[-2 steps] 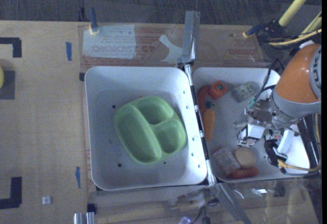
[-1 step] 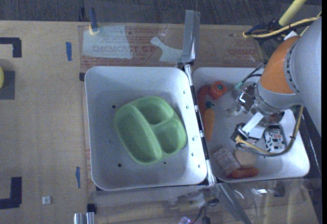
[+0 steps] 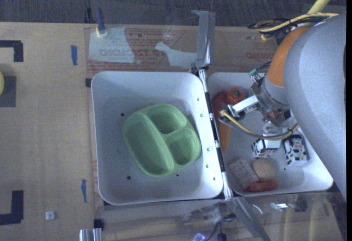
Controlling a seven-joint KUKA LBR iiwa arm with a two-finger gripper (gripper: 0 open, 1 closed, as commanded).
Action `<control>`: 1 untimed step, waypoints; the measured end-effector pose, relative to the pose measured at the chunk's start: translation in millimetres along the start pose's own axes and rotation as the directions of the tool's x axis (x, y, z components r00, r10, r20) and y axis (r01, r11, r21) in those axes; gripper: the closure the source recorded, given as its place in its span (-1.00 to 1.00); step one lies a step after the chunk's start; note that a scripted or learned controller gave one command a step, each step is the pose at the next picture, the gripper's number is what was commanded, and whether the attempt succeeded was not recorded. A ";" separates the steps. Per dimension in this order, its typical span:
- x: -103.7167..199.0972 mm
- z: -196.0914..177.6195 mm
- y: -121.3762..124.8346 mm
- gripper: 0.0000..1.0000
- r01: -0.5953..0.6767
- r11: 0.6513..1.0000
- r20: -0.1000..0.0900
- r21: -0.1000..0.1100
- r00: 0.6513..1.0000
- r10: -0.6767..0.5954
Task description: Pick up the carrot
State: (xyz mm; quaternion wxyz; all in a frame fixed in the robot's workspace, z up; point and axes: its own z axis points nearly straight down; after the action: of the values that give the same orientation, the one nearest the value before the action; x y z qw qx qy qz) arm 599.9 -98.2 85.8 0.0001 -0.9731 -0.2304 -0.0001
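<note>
1. Faint printed lettering on the cardboard sheet (image 3: 146,50) beyond the left bin (image 3: 104,124) is too blurred to read.
2. The wooden bench (image 3: 44,141) carries blue tape marks.
3. The carrot (image 3: 224,134) lies in the right bin (image 3: 313,179), beside the left bin's wall.
4. The gripper (image 3: 279,147) hangs with its fingers apart, clamped on nothing.

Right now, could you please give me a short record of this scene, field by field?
left bin: white bin holding a green divided plate
right bin: white bin holding food items
carrot: orange carrot lying along the right bin's left wall
other food: tomato, bread slice, round bun, red sausage
gripper: gripper above the right bin, nothing seen between its fingers
</note>
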 end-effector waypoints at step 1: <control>1.8 -11.2 -1.2 1.00 0.006 1.000 0.000 0.000 1.000 -0.006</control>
State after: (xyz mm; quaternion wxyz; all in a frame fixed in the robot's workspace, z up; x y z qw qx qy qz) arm 601.0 -96.4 97.0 0.0002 -0.9724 -0.2332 -0.0001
